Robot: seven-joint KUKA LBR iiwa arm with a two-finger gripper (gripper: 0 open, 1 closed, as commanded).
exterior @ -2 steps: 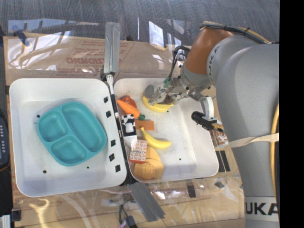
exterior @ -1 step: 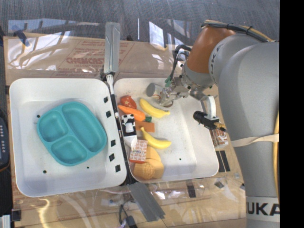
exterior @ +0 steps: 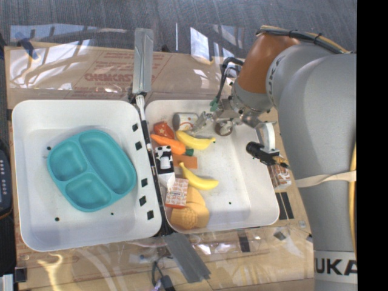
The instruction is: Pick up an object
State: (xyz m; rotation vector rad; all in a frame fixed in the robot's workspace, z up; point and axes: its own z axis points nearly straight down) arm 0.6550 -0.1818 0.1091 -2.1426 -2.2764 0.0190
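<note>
My gripper (exterior: pixel 205 121) hangs low over the far end of the right bin (exterior: pixel 242 190), pointing left. Just to its left lies a small silvery can (exterior: pixel 182 121). Right below it is a yellow banana (exterior: pixel 195 140). Beside that banana are an orange carrot (exterior: pixel 168 143) and a red fruit (exterior: pixel 162 129). Further forward lie a second banana (exterior: pixel 199 179), a small orange block (exterior: pixel 190 162), a black-and-white carton (exterior: pixel 163 158), a printed packet (exterior: pixel 177 193) and a tan bread-like lump (exterior: pixel 188 214). I see nothing held in the gripper.
The left bin (exterior: pixel 30 162) holds a teal divided plate (exterior: pixel 91 170). A ridge with black clips (exterior: pixel 147 162) separates the bins. The grey arm (exterior: pixel 315 132) covers the right side. A black fitting (exterior: pixel 260 153) and a small packet (exterior: pixel 280 176) sit at the right bin's rim.
</note>
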